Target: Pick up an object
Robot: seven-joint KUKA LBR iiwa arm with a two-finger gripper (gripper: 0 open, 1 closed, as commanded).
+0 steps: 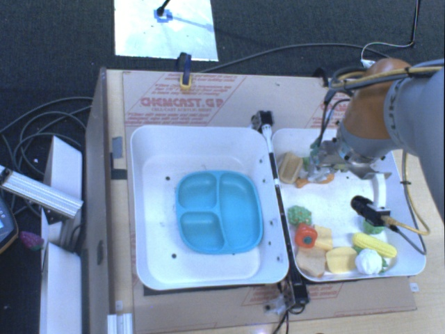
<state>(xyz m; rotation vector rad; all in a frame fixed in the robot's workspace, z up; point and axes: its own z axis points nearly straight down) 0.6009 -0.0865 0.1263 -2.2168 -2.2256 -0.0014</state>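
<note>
White plastic bins sit side by side on the counter (208,92); the left bin (156,186) holds a blue divided plate (219,211), and the right bin (410,252) holds the toy food. Taking the green broccoli piece (300,214) as the landmark: a red tomato (306,236) lies just below it, tan bread slices (327,256) sit below and to its right, and a yellow corn cob (374,243) and a white round item (368,261) lie further right along the bin's near wall. Above the broccoli, toward the bin's far corner, a tan wedge (289,166) rests beside an orange curved piece (313,180).

The pincer (321,160) is low over that orange piece, just right of the tan wedge. How it stands I cannot tell; the wrist hides it.

This looks like the reach-and-grasp step, with nothing visibly lifted. Next, the pincer would need to settle squarely around the orange piece, close, then rise straight, avoiding the wedge and the bin divider.
</note>
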